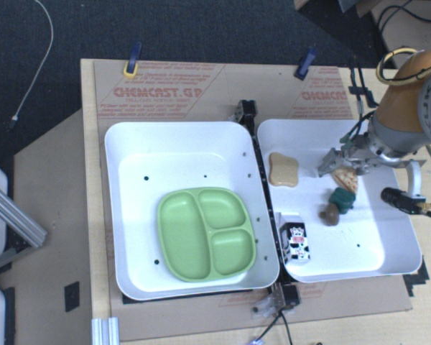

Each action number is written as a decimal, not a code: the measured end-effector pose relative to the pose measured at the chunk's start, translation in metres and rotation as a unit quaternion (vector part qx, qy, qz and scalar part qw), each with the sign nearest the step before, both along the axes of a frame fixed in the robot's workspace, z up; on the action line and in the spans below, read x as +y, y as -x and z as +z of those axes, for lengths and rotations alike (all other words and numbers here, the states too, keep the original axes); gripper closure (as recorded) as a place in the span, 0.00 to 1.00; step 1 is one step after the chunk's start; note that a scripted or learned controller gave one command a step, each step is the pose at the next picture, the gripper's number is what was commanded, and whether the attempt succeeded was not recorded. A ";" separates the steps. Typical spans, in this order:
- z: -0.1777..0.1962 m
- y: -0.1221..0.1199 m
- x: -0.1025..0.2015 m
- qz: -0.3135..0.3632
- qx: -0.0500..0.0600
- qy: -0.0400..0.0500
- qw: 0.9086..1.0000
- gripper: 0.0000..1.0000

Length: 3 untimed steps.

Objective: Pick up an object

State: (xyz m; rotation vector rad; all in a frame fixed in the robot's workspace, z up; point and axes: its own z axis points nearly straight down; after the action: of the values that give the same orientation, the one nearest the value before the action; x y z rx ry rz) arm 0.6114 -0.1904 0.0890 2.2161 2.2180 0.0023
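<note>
Claw low over the right bin, loose pieces lying just beside and below it.

The worktop (100,192) carries two white bins: the left bin (129,149) holds one green divided plate (205,233) with three wells, and the right bin (388,257) holds four small items. The arm (406,106) hangs over that bin's upper right with the claw (343,165) down near the floor; whether it is clenched or released cannot be told. A tan and orange piece (347,180) sits right under it, a teal and brown object (337,204) just below toward the near rim, a beige slab (283,169) off to the left, and a cow-print block (296,242) farthest, at the near-left corner.
</note>
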 end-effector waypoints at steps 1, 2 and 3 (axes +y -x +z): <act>0.014 -0.003 -0.001 0.000 -0.006 0.002 1.000 1.00; 0.058 -0.006 -0.001 0.000 0.000 -0.001 1.000 1.00; 0.118 -0.016 -0.005 0.000 -0.002 0.000 1.000 1.00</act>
State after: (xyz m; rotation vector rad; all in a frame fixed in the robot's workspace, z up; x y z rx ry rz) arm 0.6270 -0.1953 0.2068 2.2134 2.2170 0.0059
